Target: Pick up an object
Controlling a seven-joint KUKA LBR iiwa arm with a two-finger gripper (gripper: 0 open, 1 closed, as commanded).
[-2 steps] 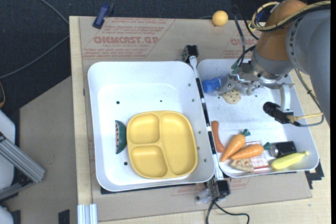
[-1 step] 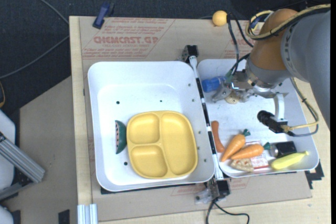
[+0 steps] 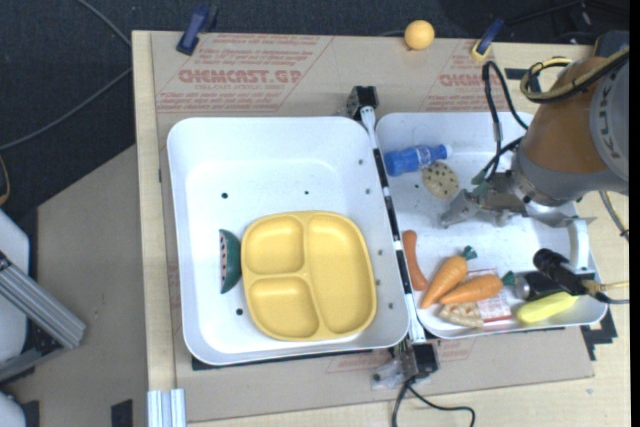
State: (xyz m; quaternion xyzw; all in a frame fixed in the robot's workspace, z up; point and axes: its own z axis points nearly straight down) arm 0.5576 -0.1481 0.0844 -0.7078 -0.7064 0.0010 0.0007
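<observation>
Yellow plastic three-compartment plate [image 3: 307,272]: you have one, in the left white bin [image 3: 190,165]. Right of it lie two orange carrots [image 3: 445,280], one blue bottle [image 3: 413,158] and one speckled cookie [image 3: 440,179]. Beside the cookie, the gripper [image 3: 470,206] hangs, fingers spread, pinching nothing.

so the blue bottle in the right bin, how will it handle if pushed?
The blue bottle lies on its side and looks cylindrical, so it probably rolls when nudged. It seems small and plastic, likely light. Its smooth surface may slip in a grasp.
</observation>
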